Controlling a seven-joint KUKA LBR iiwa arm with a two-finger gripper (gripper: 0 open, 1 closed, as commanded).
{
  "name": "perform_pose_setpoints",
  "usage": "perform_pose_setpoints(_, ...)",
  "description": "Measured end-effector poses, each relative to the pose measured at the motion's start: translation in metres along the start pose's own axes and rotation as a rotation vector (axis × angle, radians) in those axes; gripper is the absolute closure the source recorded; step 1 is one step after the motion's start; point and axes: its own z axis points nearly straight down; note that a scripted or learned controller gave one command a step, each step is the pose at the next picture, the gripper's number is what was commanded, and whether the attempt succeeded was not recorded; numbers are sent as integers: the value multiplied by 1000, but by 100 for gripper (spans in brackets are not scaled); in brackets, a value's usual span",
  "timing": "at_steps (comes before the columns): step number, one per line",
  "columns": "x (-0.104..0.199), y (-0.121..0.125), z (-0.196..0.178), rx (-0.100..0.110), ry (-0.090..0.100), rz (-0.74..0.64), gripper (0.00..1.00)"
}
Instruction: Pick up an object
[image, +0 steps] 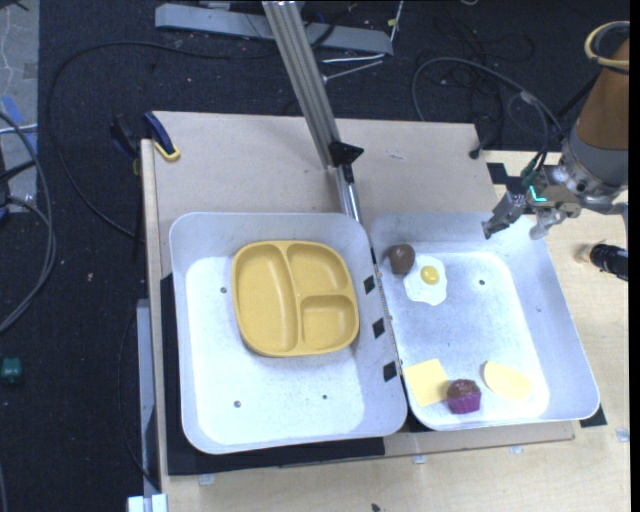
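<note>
From my seat I see the arm (608, 110) coming in at the upper right, its orange band above the grey wrist. The gripper (520, 216) hangs over the far right corner of the right bin (560, 320), above the rim. Nothing sits between its fingers as far as I can make out, but whether it is released or clenched I cannot tell — the tips are small and dark against the bench.

The things to pick all lie in the right bin. A brown ball (401, 258) sits near the bin's far left corner, and a fried egg (427, 281) lies just beside it, to its right. Along the near side I see a yellow square slice (425, 381), a purple piece (463, 396) touching or just beside it, and a pale yellow round slice (507, 380) a little further right. All of them are well apart from the gripper.

In the left bin (200, 330) lies a yellow divided tray (295, 297) — three compartments, flat on the floor.
</note>
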Motion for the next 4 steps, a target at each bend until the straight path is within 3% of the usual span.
perform_pose_setpoints(1,0,0,0,0,0,0,0)
perform_pose_setpoints(4,7,-11,140,1,1,2,0)
